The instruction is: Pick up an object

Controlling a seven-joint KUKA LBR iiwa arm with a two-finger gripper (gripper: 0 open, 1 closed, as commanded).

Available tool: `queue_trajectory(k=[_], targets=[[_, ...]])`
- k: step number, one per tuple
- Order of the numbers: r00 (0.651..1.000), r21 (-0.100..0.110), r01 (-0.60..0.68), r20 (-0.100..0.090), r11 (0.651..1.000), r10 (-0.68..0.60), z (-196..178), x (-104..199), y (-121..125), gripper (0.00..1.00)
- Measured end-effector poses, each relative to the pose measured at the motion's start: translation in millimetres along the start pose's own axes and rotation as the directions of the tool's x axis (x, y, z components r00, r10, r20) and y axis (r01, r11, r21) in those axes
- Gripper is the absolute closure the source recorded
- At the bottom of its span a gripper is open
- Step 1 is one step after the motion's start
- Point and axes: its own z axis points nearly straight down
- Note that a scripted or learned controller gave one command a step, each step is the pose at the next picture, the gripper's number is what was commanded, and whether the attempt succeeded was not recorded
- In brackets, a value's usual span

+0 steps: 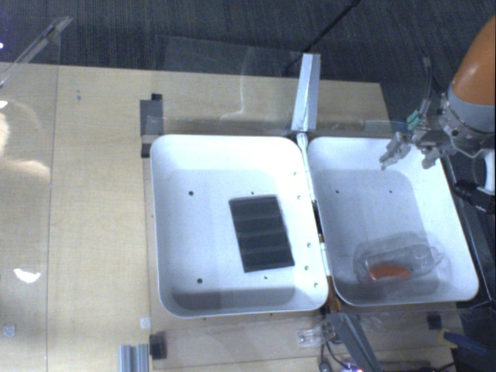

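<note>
The clear plastic container (399, 262) with an orange item (388, 271) inside lies at the near end of the right bin (457, 231), not yet grasped. A dark ribbed pad (261, 232) lies in the left bin (167, 208). At the far rim, the tool (409, 152) hangs open and empty; the pick remains.

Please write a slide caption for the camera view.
End effector above right bin; clear item there, dark pad in left bin.
</note>
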Motion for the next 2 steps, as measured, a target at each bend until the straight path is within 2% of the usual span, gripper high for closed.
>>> queue_trajectory(k=[1, 2], targets=[[0.999, -0.002, 0.036, 0.0, 0.999, -0.036, 146.0, 3.6, -92.1, 0.0], [0.999, -0.012, 0.035, 0.001, 0.999, -0.035, 150.0, 35.5, -34.0, 0.0]])
